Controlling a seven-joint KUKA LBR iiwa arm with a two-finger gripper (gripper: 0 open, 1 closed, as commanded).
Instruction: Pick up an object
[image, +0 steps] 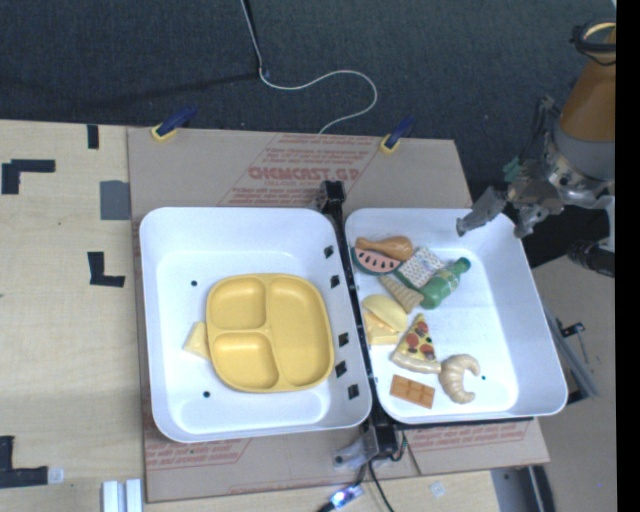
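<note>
My gripper: it hung above the far right corner of the right bin, at the end of my grey arm with its orange band; two fingers stood spread apart, one pointing left, one down, nothing between them.

Right bin: a white tray holding toy food, all bunched toward its left half.

Candidates: a green bottle lay tilted near the middle, touching a checked packet; a watermelon slice and a bread roll sat at the far left; a pizza slice, a croissant and a brown cracker lay nearer the front.

Left bin: it held a yellow divided plate with a pale wedge poking out at its left edge.

Step in hand: approach, I judged (no object chosen yet).

How to do it well: I would pick the croissant, which lay a little apart from its neighbours, turn the fingers across its narrow width, and descend straight so neither finger landed on the pizza slice.

Risk: the bottle was round and crowded, likely to roll or drag the packet.

Hard to make out: the pale yellow items beside the bin's left wall overlapped, and I could not tell how many there were. My upper arm was cut off by the frame.
</note>
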